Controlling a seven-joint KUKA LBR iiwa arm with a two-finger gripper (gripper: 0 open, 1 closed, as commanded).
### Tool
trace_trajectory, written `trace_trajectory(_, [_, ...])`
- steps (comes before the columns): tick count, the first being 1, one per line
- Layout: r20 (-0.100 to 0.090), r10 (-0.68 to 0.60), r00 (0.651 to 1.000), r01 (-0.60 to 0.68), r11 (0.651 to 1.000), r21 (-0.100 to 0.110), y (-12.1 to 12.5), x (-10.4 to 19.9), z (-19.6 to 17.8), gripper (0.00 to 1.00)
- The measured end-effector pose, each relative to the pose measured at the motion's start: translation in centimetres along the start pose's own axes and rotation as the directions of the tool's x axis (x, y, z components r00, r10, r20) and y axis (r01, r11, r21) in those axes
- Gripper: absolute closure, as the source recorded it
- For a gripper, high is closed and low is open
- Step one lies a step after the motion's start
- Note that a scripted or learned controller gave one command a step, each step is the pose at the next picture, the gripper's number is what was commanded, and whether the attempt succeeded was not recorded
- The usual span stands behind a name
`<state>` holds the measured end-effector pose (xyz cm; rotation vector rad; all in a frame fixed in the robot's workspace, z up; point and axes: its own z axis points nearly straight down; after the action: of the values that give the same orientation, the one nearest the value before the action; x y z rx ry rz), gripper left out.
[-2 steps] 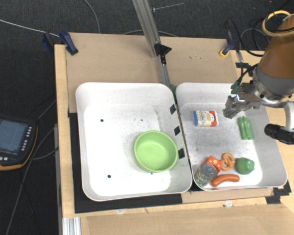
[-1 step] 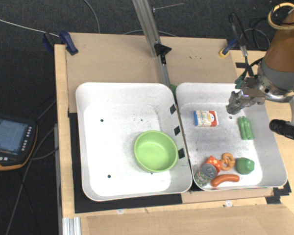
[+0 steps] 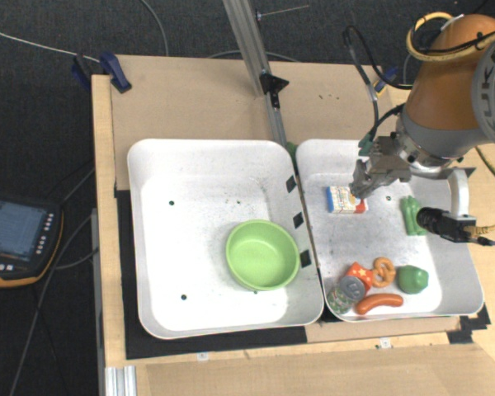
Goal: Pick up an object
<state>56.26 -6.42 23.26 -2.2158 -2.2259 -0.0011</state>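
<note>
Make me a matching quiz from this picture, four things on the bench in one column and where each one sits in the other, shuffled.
Things:
1. green bowl
2. small white packet
3. red sausage
4. handheld screen device

Places:
A. near edge of the right bin
B. off the bench, at the view's left
C. left bin
D. under the gripper, right bin

Pairs: 1-C, 2-D, 3-A, 4-B
</note>
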Motion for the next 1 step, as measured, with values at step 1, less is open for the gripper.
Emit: trace_trajectory(1, [0.000,0.000,1.000,0.000,1.000,0.000,0.04,4.27,-0.14,1.00])
